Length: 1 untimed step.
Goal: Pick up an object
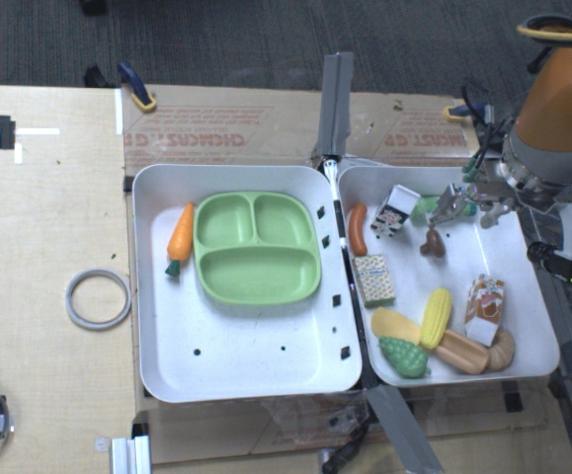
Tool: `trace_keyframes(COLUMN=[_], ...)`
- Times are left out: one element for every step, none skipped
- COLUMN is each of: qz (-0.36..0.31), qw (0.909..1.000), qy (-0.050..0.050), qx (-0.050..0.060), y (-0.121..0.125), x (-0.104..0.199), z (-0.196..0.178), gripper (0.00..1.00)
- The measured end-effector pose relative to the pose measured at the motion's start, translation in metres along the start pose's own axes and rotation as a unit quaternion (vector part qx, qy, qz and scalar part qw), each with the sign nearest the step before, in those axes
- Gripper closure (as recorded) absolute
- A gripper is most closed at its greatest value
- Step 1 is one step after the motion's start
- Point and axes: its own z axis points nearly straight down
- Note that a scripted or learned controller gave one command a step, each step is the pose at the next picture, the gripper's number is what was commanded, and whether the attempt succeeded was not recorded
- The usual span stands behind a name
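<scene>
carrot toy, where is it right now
The carrot toy lies in the left bin, near its left wall, right beside the left edge of the green divided plate.

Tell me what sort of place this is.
Probably a robotics lab bench set up for grasping trials: two white bins taped onto cardboard, toy food like a carrot and corn, and a robot arm reaching in.

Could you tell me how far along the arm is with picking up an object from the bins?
Nothing looks picked yet. The hand hangs low over the back of the right bin, near a small brown toy that lies on the bin floor. The corn, the carrot and the green tray lie untouched. The grasp and the lift are both left.
</scene>
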Motion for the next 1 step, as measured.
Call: trace_keyframes(qz=[-0.018], qw=[0.9998], qy=[0.0], qx=[0.0], y=[-0.0527], x=[-0.0133], z=[0.101], gripper=[0.0])
